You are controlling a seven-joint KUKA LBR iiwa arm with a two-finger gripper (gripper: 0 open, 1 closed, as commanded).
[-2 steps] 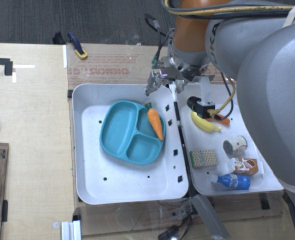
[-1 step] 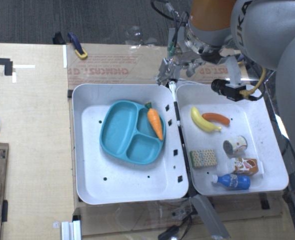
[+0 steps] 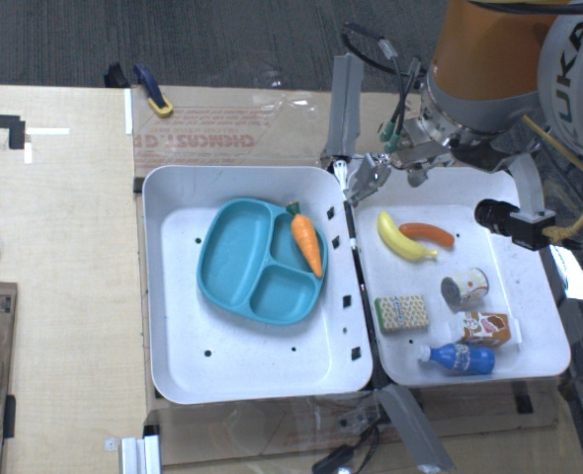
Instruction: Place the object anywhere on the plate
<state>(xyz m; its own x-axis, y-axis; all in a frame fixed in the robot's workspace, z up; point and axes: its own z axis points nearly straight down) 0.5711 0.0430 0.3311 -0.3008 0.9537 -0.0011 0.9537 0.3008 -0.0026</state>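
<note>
On the tabletop, left bin (image 3: 163, 294): one teal plastic plate (image 3: 240, 265), smooth, three compartments, rounded corners. Item on plate: carrot (image 3: 307, 243), orange, tapered, green top, lying across the upper right compartment along the rim. Right bin (image 3: 539, 354): yellow curved banana (image 3: 404, 238) touching a red sausage-shaped piece (image 3: 428, 233); small tipped can (image 3: 465, 287); speckled sponge block (image 3: 402, 312); brown carton (image 3: 486, 329); blue bottle (image 3: 459, 359) lying flat. Arm: orange-banded wrist leans in from upper right, gripper (image 3: 369, 178) low over the divide between bins (metal, pointing left). Jaws: spacing cannot be told; nothing seen between them. Carrot sits down-left of the jaws, apart.
</note>
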